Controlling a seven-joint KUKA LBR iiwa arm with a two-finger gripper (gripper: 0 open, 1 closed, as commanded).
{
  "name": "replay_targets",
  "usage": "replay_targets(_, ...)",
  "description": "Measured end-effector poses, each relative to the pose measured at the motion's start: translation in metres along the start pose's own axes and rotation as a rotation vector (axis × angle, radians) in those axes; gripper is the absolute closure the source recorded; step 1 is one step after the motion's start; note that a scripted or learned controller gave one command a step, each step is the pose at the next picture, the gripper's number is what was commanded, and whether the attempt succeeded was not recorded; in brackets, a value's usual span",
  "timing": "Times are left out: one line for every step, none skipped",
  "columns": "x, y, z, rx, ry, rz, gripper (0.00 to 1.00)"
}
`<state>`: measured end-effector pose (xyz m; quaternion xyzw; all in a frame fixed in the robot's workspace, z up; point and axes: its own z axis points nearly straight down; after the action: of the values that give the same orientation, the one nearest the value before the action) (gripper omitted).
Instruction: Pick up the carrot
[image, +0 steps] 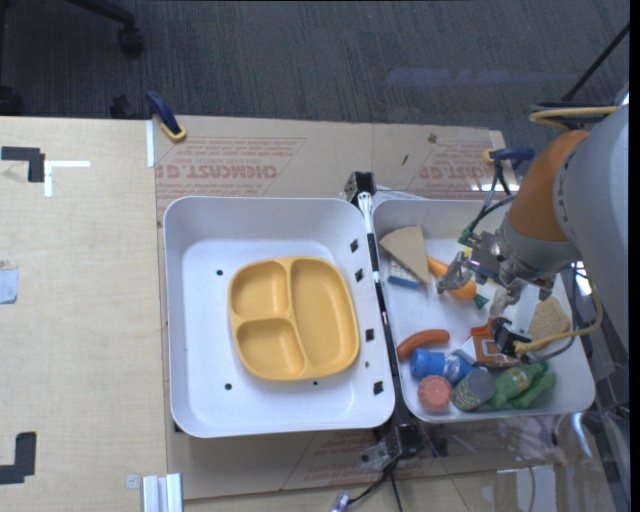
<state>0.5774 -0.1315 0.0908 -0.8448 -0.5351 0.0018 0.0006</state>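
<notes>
Two white bins sit side by side on my worktop (80, 300), and I take them by size. My left bin (190, 330) carries a yellow divided plate (294, 317), three compartments, nothing in them that I can see. My right bin (400, 215) is crowded, and my own arm (590, 190) covers its far right side, so whatever lies under the grey wrist and orange band is hidden from me. A tan wedge (405, 250) lies near the dividing wall at the top, a red sausage shape (423, 342) lower down, then a blue can (432, 362), a pink-topped can (434, 392) and a green item (525, 385) packed close in the bottom corner; labels there are too small to read. My jaws (462, 278) are down in this bin, and the carrot (455, 284) shows as a small orange piece right at them, partly masked. Whether they are clenched on it or released, I cannot tell.
</notes>
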Motion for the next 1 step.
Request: replay_targets(-0.0004, -0.0006, -0.0081, 0.004, -0.004, -0.004, 1.00)
